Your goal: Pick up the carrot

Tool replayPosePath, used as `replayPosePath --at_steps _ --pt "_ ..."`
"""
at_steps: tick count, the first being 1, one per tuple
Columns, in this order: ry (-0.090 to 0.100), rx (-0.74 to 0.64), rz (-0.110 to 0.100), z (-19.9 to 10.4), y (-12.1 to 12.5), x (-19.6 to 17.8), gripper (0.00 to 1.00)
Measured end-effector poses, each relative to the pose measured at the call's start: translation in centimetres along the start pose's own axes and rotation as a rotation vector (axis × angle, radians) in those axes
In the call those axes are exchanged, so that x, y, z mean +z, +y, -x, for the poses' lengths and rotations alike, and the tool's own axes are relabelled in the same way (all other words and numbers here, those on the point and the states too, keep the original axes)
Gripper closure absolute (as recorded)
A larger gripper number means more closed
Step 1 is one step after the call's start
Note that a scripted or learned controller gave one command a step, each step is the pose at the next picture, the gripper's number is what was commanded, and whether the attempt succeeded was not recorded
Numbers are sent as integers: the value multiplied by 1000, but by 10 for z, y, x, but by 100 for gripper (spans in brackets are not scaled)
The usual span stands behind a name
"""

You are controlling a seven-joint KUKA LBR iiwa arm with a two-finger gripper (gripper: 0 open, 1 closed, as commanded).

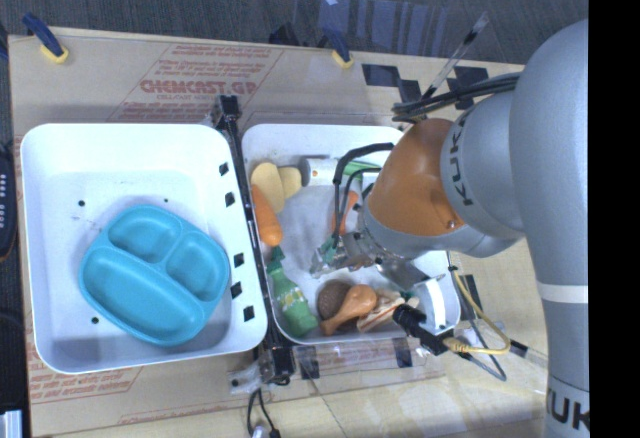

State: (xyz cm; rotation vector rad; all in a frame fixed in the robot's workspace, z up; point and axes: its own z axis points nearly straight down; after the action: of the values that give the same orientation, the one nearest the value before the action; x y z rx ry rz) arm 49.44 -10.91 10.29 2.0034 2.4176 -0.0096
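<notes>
Camera view: the carrot (266,217) lies along the right bin's (300,134) left wall, untouched, with the gripper (345,248) low just right of it, apparently to grasp; its state I cannot tell.

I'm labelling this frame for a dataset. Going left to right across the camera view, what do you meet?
Left bin → blue divided plate → carrot against the right bin's left wall → arm's orange band → grey arm.
</notes>
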Motion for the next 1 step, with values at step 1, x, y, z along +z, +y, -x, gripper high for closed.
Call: replayPosePath --at_steps 1 --pt "11 120 -8 -7 -18 -7 100"
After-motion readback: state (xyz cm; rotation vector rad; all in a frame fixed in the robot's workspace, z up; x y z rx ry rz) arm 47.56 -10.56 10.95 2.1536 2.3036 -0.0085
